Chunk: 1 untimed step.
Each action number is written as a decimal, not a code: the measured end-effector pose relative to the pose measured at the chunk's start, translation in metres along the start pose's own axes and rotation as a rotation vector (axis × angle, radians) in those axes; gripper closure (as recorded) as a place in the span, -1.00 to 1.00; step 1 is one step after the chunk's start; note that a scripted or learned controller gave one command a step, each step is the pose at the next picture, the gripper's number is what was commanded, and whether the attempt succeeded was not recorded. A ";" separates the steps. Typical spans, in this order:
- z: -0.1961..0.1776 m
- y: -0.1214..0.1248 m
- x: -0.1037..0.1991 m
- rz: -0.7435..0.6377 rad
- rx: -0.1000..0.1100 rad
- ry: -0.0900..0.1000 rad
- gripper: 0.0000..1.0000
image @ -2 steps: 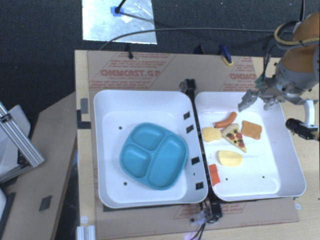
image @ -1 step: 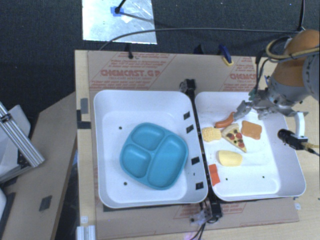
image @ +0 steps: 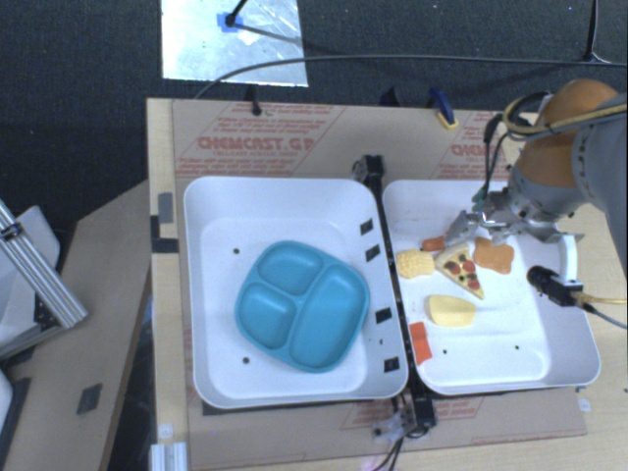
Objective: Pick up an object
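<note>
The right bin [image: 564, 356] holds several toy food pieces. They are a yellow corn cob [image: 415, 263], a pizza slice [image: 461, 269], an orange toast-like piece [image: 495, 257], a pale yellow wedge [image: 451, 310] and a small orange-red piece [image: 433, 244]. My gripper [image: 475, 228] hangs low over the back of this bin. It is just behind the pizza slice and the toast-like piece, and right of the orange-red piece. I see nothing lifted in it.
A blue three-compartment plate [image: 302, 305] lies in the left bin [image: 211, 263]. An orange-red block [image: 419, 342] rests by the divider between the bins. A black cable plug [image: 549, 284] hangs over the right bin's right side. The arm's body [image: 574, 150] looms at the back right.
</note>
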State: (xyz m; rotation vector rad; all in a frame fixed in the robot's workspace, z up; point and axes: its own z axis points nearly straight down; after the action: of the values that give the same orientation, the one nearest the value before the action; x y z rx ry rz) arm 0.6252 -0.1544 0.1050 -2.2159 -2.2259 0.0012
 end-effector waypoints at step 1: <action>0.020 0.002 0.000 0.000 -0.005 -0.001 -1.00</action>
State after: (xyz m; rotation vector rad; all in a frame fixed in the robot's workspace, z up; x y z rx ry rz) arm 0.6268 -0.1539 0.0854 -2.2194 -2.2284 -0.0037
